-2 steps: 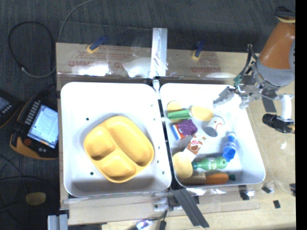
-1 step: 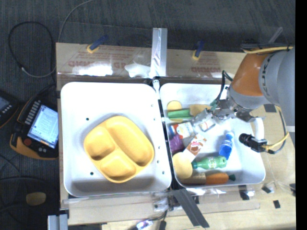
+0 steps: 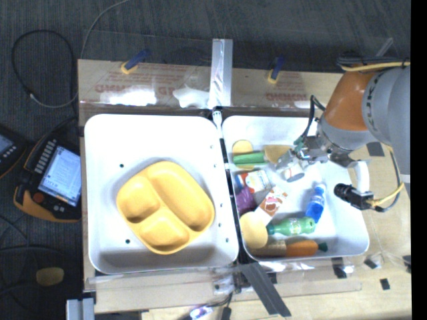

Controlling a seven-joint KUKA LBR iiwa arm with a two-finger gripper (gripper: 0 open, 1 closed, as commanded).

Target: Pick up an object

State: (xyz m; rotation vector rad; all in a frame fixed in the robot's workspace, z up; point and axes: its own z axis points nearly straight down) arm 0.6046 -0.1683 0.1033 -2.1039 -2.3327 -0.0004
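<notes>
Blue bottle (image 3: 315,203) in right bin (image 3: 357,242), mid-right among clutter, long axis running roughly 12-to-6 with slight tilt toward 1. Lies at about 5 o'clock from hand (image 3: 298,160), near, not touching. Hand low over bin's upper part, beside silver wrapper (image 3: 292,173); grip state cannot tell. Green bottle (image 3: 291,227) at 7 o'clock of blue one, lying 3-to-9. Yellow tray (image 3: 165,207) in left bin (image 3: 107,139), well apart.

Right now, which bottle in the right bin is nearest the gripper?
The blue bottle, lying below the gripper. The green bottle lies farther off, toward the bin's near edge.
</notes>
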